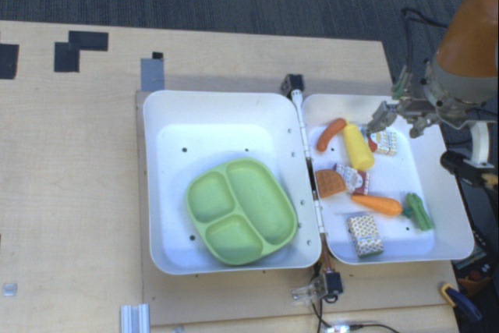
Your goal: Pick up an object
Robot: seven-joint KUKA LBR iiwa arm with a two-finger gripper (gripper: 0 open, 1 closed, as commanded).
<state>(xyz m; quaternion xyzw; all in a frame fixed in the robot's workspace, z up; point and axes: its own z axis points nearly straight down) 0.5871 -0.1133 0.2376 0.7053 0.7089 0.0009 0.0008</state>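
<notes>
The right bin [444, 242] holds several small toy foods. A red sausage [330, 133] and a yellow piece [357, 147] lie at its far left. A white printed packet [384, 142] sits beside them. Nearer the front are a brown slice [330, 183], a carrot [376, 204] with a green top [417, 212], and a speckled block [365, 235]. My gripper [399, 121] hangs over the bin's far side, just above the white packet, open, with nothing between its fingers [380, 118].
A green divided plate [242, 210] lies in the left bin [168, 168]. A raised divider [306, 160] separates the two bins. The arm's orange band [468, 27] and grey wrist rise at the right. Cables lie by the bench's front edge.
</notes>
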